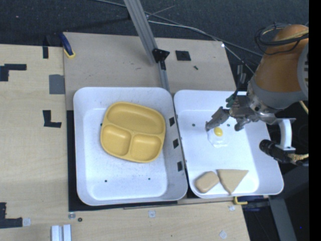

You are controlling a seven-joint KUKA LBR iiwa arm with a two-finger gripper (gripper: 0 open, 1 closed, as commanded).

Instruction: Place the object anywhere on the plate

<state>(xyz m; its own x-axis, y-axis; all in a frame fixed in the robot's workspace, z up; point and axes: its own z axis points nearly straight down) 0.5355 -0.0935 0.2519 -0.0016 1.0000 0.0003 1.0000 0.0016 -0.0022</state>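
Fried egg (218,136) lies in the right bin (261,185), yellow plate (133,132) left.

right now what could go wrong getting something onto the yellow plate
The hand hangs over a small fried egg lying flat on the right bin; a piece that low may slip out of a pinch. The plate sits in the left bin, so the carry must cross both rims. The two tan pieces touch, so grabbing one could drag the other.
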